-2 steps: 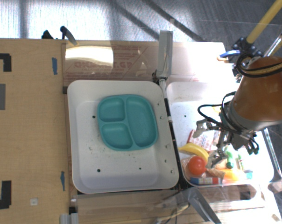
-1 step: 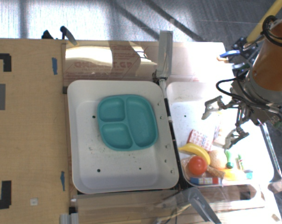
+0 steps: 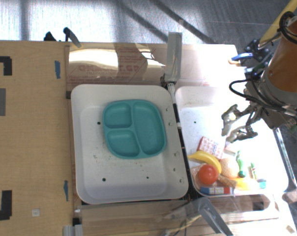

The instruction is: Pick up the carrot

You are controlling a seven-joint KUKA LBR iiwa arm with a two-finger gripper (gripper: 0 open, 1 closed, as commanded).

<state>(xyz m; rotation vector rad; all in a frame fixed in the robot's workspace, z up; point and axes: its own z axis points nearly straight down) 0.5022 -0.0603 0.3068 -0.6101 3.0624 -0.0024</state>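
Observation:
The carrot point(image 3: 243, 183) looks like a small orange piece with a green top, lying among toy foods in the front of the right bin point(image 3: 197, 112). It is partly hidden by its neighbours. My gripper point(image 3: 236, 127) hangs over the right bin's middle, a little behind and above the food pile. Its fingers are spread open and nothing is between them.
Beside the carrot lie a banana point(image 3: 206, 158), a red tomato point(image 3: 207, 174), a tan bread roll point(image 3: 228, 167) and a red-and-white packet point(image 3: 210, 144). The left bin point(image 3: 84, 146) holds a teal divided plate point(image 3: 134, 128). A metal post point(image 3: 173, 58) stands behind the divider between the bins.

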